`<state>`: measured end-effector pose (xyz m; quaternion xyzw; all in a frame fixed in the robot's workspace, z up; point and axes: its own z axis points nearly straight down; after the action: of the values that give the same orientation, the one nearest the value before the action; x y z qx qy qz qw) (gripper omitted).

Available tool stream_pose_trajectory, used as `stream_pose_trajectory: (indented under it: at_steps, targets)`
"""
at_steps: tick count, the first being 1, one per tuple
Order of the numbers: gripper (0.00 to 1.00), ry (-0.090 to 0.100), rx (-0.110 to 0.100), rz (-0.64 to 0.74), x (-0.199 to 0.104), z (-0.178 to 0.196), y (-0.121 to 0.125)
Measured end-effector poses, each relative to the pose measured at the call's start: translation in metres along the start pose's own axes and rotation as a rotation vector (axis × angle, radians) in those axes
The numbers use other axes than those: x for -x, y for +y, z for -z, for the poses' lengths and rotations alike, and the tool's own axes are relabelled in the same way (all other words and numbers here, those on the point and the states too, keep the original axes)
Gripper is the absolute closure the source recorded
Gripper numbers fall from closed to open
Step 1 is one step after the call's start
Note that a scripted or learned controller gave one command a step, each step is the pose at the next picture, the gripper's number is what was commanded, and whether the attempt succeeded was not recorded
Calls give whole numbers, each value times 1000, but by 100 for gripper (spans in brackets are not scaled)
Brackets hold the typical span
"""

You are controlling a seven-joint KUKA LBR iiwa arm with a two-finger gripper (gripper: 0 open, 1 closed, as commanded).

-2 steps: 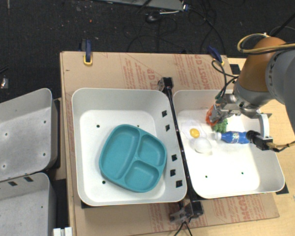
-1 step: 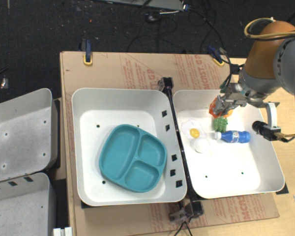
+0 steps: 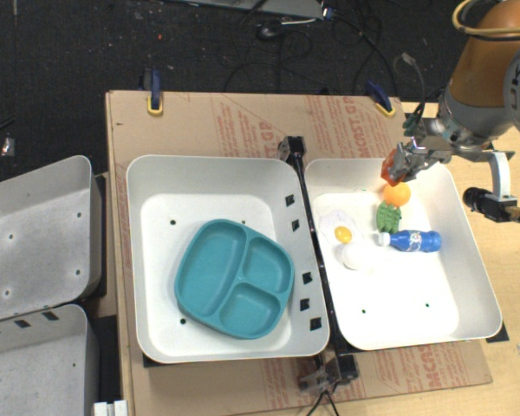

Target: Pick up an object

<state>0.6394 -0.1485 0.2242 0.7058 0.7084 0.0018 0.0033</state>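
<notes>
Claw (image 3: 400, 168) grips red object (image 3: 393, 168) above right bin's (image 3: 468, 258) far edge.

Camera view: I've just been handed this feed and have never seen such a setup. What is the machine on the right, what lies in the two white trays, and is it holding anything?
You look down at a slant from one fixed camera. The grey and orange machine is a robot arm; its gripper hangs over the right bin, with something red-orange at its tip. I cannot tell if that is gripped. Below it lie an orange ball, a green toy, a blue bottle and a small yellow piece. The left bin holds a teal divided plate.
</notes>
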Motion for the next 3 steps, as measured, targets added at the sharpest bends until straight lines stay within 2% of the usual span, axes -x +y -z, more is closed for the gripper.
stream_pose_trajectory:
  at_steps: [1, 3]
  targets:
    - [100, 1, -3, -1, 0, 29, 1]
    - [100, 3, -9, 3, -96, 31, -18]
